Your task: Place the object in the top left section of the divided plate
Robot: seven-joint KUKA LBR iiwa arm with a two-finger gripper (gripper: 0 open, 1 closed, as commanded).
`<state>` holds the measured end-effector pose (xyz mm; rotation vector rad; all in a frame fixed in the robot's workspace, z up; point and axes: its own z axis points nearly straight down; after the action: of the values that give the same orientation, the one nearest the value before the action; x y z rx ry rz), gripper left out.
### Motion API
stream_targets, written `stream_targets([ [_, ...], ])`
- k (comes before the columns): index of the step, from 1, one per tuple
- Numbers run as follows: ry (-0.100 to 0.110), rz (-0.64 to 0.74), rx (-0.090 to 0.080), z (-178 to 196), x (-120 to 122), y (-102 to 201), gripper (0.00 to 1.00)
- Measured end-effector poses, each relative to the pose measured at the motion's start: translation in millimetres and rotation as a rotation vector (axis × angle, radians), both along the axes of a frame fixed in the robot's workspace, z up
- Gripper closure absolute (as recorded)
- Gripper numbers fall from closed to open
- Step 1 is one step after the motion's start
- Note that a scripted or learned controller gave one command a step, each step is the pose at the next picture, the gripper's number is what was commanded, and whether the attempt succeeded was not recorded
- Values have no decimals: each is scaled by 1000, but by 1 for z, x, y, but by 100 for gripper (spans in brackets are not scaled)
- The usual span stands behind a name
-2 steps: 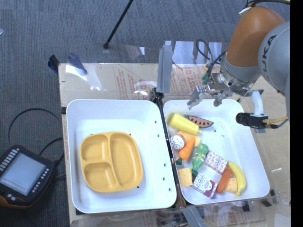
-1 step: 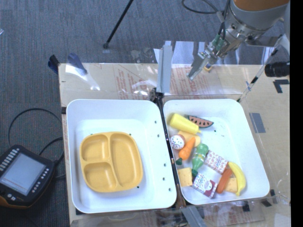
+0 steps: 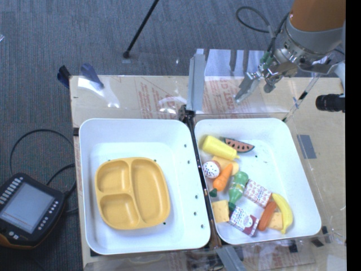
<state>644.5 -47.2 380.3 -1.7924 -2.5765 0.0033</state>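
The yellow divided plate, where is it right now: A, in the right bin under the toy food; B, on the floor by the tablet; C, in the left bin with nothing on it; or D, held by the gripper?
C: the yellow divided plate lies flat in the left bin, its three sections bare.

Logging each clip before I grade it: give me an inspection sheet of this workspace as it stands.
Surface: bench with taped clear sheeting, bearing two white bins.
Job's things: yellow divided plate in the left bin, all three sections bare.
Clutter: right bin holds a watermelon slice, carrot, banana, green bottle, egg-like ball and small cartons.
Grippers: gripper above the bench behind the right bin, fingers apart, nothing between them.
Cables: black cable looping to the pendant; a loop near the wrist.
Surroundings: teach pendant on grey carpet, thin black stand leg.
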Motion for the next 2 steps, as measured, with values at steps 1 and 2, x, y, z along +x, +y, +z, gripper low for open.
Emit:
stream_targets([
  [1,2,286,1,-91,-1,73,0],
  [2,7,326,3,-161,-68,175,0],
])
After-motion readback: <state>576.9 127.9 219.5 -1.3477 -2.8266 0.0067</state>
